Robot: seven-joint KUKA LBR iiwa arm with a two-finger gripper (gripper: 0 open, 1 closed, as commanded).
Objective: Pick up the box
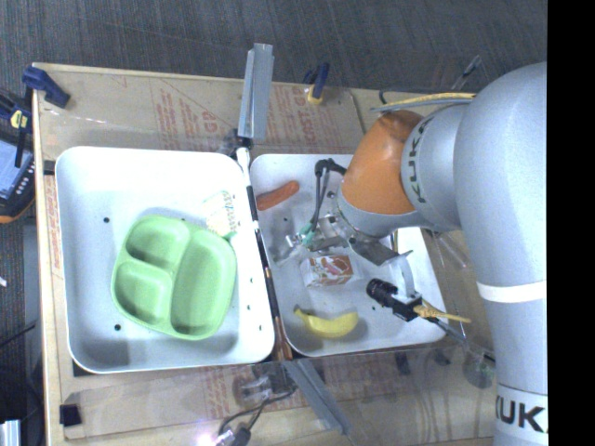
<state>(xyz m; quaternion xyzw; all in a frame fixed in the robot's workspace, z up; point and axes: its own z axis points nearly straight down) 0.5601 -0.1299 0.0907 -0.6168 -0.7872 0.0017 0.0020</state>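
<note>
Down in the right bin (pixel 423 337), your end effector (pixel 311 238) hangs over the middle of the clutter, but you cannot tell how it is set from this angle. Just beside it lies the box (pixel 329 269), a small red-and-white pack. Near the bin's front wall sits a banana (pixel 328 322), with a sausage (pixel 277 194) at the back. The left bin (pixel 84 179) holds a green divided tray (pixel 174 278).
</note>
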